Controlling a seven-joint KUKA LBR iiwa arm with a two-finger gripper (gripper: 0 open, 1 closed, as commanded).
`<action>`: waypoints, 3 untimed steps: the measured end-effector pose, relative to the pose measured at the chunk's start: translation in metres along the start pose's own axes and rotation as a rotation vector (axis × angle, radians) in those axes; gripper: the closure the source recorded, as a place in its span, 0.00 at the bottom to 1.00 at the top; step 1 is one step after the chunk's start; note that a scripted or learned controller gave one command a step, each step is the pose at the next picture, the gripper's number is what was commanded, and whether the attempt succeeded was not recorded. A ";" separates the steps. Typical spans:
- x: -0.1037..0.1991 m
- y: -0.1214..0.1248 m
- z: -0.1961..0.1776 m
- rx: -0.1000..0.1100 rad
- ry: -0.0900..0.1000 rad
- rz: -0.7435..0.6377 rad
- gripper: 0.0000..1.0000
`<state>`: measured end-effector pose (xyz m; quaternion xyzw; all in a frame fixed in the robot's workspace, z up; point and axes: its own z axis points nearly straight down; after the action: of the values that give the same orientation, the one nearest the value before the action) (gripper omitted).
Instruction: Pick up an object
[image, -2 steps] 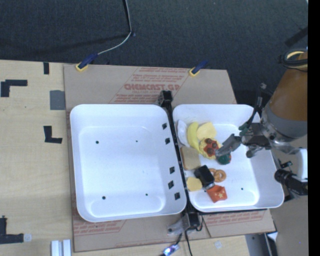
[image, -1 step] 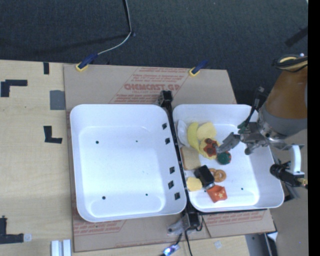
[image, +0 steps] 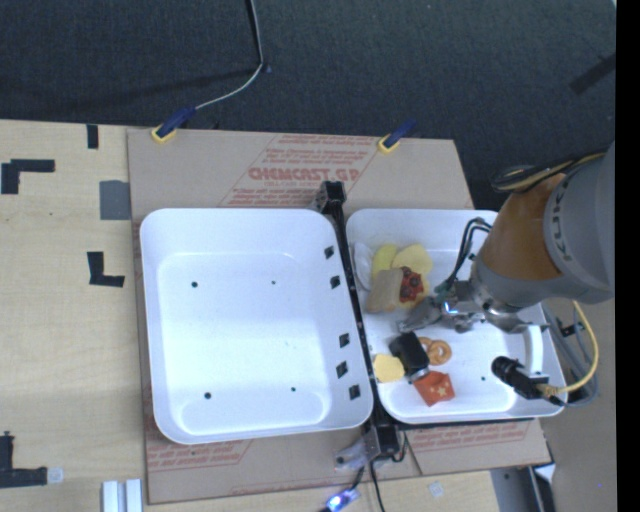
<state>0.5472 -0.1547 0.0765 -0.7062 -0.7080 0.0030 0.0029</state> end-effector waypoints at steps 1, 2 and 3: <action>0.017 0.066 -0.006 -0.008 0.000 -0.005 0.00; 0.027 0.121 -0.007 0.003 0.000 -0.006 0.00; 0.055 0.121 -0.009 -0.001 -0.014 -0.001 0.00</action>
<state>0.6677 -0.0995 0.0847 -0.7057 -0.7085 0.0078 -0.0023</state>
